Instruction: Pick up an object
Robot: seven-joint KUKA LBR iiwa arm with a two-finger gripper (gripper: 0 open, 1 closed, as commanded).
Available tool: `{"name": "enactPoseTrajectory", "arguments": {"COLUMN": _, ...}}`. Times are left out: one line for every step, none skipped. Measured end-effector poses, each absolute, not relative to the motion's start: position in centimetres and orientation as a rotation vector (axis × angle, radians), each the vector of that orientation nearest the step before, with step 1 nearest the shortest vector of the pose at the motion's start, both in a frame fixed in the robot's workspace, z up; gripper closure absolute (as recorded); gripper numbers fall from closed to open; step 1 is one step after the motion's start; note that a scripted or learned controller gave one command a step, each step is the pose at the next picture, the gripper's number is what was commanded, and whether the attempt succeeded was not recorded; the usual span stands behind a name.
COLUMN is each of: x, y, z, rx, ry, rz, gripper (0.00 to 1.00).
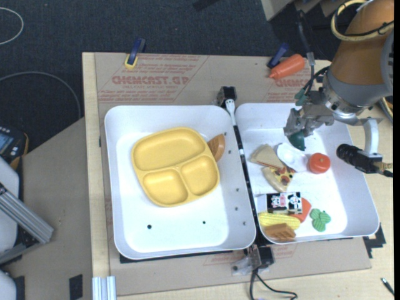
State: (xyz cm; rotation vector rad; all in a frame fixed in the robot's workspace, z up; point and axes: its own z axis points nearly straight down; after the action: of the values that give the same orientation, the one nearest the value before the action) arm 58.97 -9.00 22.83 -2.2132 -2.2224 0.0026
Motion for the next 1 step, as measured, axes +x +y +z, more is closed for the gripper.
{"name": "enactPoseTrajectory", "arguments": {"x": 56.66, "y": -4.38, "z": 21.66, "rx": -2.213, "ry": -2.222, "rz": 0.003, "gripper": 1.00}}
